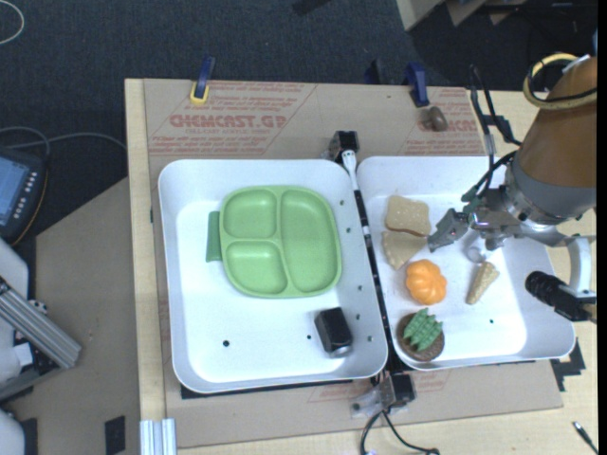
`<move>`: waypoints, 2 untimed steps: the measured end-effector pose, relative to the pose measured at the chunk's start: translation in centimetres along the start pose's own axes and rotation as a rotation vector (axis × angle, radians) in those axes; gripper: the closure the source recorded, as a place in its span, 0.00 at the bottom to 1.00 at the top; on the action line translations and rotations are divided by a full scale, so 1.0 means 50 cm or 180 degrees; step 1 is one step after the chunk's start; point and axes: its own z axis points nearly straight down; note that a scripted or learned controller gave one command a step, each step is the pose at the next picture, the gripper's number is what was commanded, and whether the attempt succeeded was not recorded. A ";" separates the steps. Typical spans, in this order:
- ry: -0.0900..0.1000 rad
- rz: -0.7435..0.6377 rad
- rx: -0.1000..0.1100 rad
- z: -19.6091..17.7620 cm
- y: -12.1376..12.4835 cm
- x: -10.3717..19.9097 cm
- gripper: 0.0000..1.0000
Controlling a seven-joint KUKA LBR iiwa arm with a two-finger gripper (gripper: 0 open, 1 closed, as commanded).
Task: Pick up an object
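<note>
The claw [462, 230] hovers spread and empty over the right bin [541, 349] – beside the bread [408, 216] and orange [426, 282] – its far finger hard to make out

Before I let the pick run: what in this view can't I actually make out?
- Gripper: small and partly blurred; open or shut is unclear.
- Its height above the right bin: not readable from the slanted overhead camera.
- Arm: cut off by the right edge.
- Green slab: mostly hidden under the green plate.
</note>
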 end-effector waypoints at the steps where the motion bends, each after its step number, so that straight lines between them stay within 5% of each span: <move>1: 0.0004 0.0001 0.0013 0.091 0.014 0.005 0.00; 2: 0.0006 0.0005 0.0025 0.216 0.004 -0.003 0.00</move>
